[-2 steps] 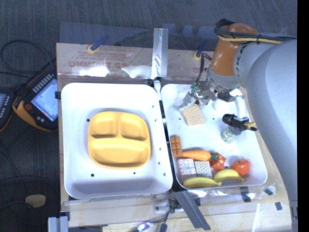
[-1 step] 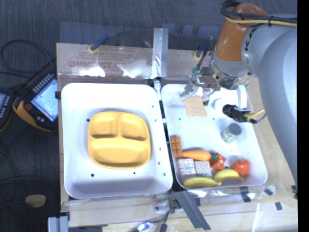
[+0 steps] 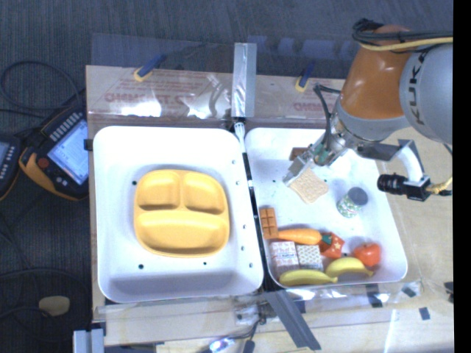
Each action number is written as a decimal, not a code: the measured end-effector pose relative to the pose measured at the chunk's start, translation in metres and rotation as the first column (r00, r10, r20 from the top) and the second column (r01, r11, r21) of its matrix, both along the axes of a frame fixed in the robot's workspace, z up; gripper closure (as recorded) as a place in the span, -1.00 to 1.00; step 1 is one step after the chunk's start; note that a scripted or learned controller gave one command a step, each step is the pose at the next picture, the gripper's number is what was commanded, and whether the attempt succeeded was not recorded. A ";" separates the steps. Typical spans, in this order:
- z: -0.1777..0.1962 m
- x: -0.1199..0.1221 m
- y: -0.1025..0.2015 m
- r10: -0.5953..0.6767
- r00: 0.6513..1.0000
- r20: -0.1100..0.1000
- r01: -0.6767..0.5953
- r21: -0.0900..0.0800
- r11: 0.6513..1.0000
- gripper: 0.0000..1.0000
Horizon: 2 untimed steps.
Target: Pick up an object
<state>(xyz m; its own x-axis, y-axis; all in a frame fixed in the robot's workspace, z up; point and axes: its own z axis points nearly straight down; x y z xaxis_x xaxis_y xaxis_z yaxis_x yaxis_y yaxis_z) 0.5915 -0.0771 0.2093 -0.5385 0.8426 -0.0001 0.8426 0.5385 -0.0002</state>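
White right bin (image 3: 383, 160), pincer (image 3: 307, 165) above pale square cracker (image 3: 308, 187), grip state impossible to tell

A yellow tray (image 3: 180, 212) in a white bin (image 3: 110, 153); orange carrot (image 3: 298, 235), yellow bananas (image 3: 324, 272), red tomato (image 3: 366, 254).

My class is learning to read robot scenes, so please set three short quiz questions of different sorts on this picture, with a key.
1. True or false: the yellow divided tray lies in the left bin.
2. Which lies nearest the gripper? A) bananas B) cracker C) tomato
3. Fill in: the small grey-lidded can stands in the ____ bin.

Key: 1 true. 2 B; the cracker lies just below the gripper in the right bin, while the bananas and tomato sit along that bin's near edge. 3 right.
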 end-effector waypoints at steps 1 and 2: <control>-0.026 0.009 0.065 0.004 1.000 -0.002 -0.004 0.002 1.000 1.00; -0.018 0.009 0.066 0.005 1.000 -0.002 -0.005 0.004 1.000 1.00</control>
